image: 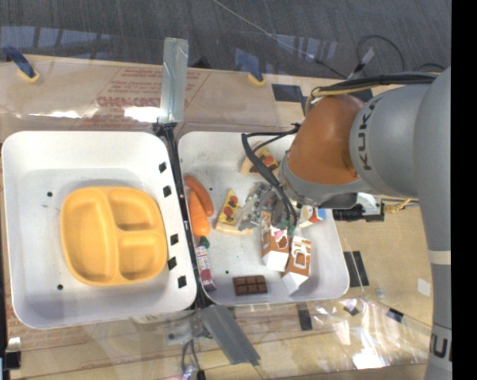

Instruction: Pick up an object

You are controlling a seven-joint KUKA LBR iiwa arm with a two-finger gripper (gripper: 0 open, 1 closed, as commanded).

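My gripper [258,205] hangs low over the middle of the right bin [223,145], under the arm's orange band. It sits just right of a pizza slice [230,211] and above two small brown-and-white cartons [287,256]. An orange carrot [199,204] lies along the bin's left wall. A chocolate bar [249,285] rests near the front wall, and a dark bottle [204,266] lies at the front left. A small toy [250,163] peeks out behind the wrist. Nothing visible sits between the fingers.
The left bin [32,153] holds a yellow divided tray [112,234]. Black cables [262,145] loop from the wrist over the back of the right bin. Taped cardboard [104,93] lies behind both bins.
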